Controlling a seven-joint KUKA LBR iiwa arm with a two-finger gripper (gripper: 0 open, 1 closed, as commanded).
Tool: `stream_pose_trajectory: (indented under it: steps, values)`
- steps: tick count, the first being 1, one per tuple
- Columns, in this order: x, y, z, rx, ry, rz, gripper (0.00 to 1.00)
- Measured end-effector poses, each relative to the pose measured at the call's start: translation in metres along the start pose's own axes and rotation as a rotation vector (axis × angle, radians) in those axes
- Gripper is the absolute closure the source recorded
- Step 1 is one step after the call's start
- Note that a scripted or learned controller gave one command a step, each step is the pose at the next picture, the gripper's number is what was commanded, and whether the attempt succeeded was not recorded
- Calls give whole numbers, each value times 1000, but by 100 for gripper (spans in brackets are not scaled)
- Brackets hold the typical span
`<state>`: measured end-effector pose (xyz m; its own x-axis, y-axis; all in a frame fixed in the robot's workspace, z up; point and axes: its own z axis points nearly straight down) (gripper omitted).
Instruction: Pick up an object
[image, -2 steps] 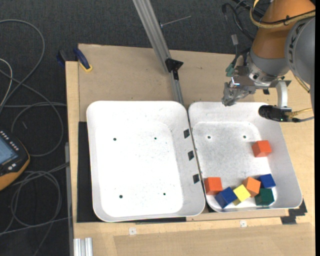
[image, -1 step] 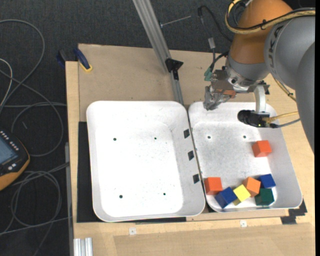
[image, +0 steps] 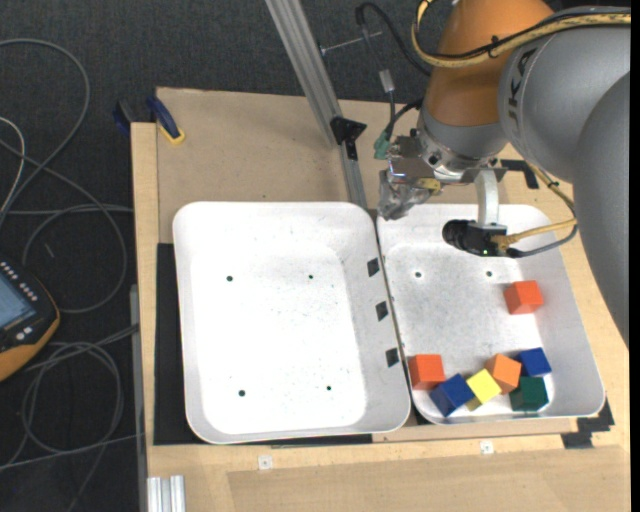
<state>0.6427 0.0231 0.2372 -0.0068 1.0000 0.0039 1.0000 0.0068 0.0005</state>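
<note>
I see gripper (image: 400, 195) hovering at far rim of right bin (image: 560, 300), between bins; cannot tell its state. Blocks bunch at near edge: orange block (image: 427, 369), blue block (image: 452, 393), yellow block (image: 483, 385); lone orange cube (image: 523, 297) sits apart, likely easiest pick

Gripper (image: 400, 197) blurred, perhaps motion
</note>
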Motion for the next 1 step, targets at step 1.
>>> stream_pose_trajectory:
  steps: [1]
  values:
    - [52, -18, 5, 4, -1, 0, 100]
